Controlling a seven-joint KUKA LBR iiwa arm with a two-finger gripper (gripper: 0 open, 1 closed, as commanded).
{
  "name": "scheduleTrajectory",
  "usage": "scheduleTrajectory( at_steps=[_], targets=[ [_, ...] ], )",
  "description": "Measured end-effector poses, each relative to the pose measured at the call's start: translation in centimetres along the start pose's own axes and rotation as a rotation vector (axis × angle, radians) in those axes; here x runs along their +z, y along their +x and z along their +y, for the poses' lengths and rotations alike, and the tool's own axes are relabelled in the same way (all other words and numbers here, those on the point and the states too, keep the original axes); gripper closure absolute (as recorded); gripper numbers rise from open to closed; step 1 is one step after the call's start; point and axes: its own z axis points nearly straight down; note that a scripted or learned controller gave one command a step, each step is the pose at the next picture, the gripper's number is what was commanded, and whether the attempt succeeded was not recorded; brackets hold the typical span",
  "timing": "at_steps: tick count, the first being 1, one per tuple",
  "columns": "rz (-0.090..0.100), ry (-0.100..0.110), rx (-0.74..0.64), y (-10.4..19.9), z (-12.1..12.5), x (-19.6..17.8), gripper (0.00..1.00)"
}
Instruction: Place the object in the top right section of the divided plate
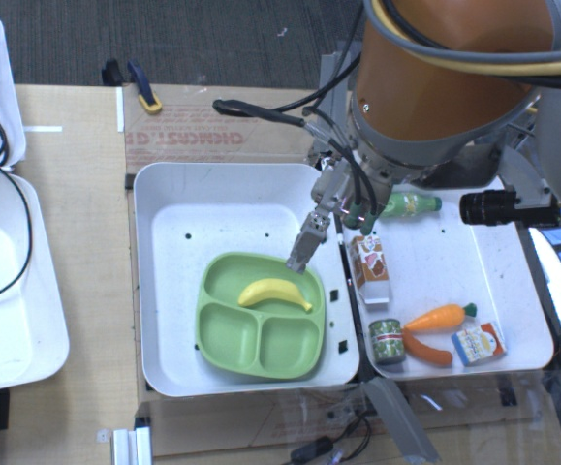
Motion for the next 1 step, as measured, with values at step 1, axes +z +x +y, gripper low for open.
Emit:
scheduleTrajectory(
  at_steps=[1],
  targets=[
    [0.0,0.0,-0.17,1.23,2.34,-0.16,0.0]
  ],
)
